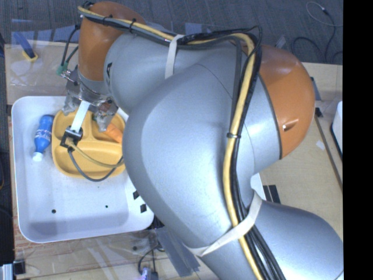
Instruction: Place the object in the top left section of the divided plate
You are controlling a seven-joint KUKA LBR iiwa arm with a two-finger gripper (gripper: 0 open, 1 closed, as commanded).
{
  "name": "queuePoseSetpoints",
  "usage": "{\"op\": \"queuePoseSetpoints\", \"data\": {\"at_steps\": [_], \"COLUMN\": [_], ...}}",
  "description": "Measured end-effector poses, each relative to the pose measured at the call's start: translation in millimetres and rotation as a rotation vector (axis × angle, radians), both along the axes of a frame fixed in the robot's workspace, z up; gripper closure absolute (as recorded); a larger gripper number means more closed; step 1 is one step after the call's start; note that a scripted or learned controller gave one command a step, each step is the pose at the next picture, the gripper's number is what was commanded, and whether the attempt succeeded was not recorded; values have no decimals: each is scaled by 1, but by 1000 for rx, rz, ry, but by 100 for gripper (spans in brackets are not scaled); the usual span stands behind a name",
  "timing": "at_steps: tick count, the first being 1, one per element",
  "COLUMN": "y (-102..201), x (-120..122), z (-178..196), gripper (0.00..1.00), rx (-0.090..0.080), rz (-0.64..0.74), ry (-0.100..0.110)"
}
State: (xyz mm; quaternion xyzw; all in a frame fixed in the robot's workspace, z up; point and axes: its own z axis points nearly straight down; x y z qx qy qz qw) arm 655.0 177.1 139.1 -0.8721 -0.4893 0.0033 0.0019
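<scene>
The camera view looks down on my grey arm, which fills most of the picture as it reaches in from the right, and on my two-finger gripper at its far end, hanging over the yellow plastic divided plate in the shallow white bin. The gripper points down at the plate's upper part. A white strip with a black clip at its end runs along my wrist toward the plate, and a thin dark cable loops out from it across the yellow surface below me.

My fingers are hidden by the wrist housing and by the clutter beneath it, so I cannot tell whether they stand apart or together, nor whether anything sits between them.

Just beside my fingers, on the side nearer my arm, a small orange object lies at the plate's edge, largely covered by my arm. Its visible part is a bright orange, smooth, rounded piece; I cannot make out its full shape, or which section of the plate it is in.

On the far side of my fingers from the arm, a blue plastic bottle with a white cap lies on its side in the bin, touching the plate's outer rim. The wooden table shows beyond the bin.
</scene>
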Motion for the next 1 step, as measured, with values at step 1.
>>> {"op": "queuePoseSetpoints", "data": {"at_steps": [1], "y": [-17], "x": [1], "z": [165], "gripper": [0], "rx": [0], "rz": [-232], "ry": [-6]}}
